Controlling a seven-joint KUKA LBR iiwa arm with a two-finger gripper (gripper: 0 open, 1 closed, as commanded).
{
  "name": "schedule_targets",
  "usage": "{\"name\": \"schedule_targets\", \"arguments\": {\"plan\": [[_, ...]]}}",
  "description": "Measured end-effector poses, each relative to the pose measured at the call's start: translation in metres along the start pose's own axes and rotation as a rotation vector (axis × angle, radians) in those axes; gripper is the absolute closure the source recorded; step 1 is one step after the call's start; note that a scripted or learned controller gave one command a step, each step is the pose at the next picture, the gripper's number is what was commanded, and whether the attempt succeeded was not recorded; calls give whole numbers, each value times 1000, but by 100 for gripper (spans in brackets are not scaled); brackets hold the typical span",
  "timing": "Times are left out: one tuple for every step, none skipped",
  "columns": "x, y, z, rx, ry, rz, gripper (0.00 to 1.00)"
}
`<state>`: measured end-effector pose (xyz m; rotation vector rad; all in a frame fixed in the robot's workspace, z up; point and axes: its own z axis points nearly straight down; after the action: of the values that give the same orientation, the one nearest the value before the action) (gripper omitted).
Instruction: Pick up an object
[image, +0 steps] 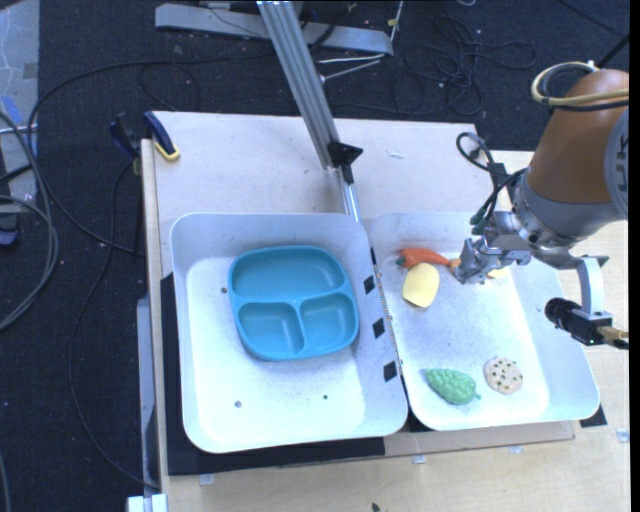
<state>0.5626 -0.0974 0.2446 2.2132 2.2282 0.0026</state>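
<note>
A: What sits on the bench (250, 160), biggest first?

B: Two white bins. The left bin (200, 400) bears a blue divided tray (294, 302). The right bin (560, 390) has the arm (580, 150) over its far end.

A: And the gripper (478, 262)?

B: It hangs low over the right bin's far part, just beside the orange carrot's (425, 258) right end. Whether it touches the carrot, I cannot tell, nor how it is set.

A: The smaller things?

B: A yellow piece (421, 285) touches the carrot's near side. A green leafy piece (451, 385) and a cookie (503, 375) lie near each other at the near end.
</note>
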Motion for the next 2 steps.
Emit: {"name": "schedule_targets", "arguments": {"plan": [[58, 14, 13, 2, 1, -1, 100], [111, 36, 11, -1, 1, -1, 100]]}}
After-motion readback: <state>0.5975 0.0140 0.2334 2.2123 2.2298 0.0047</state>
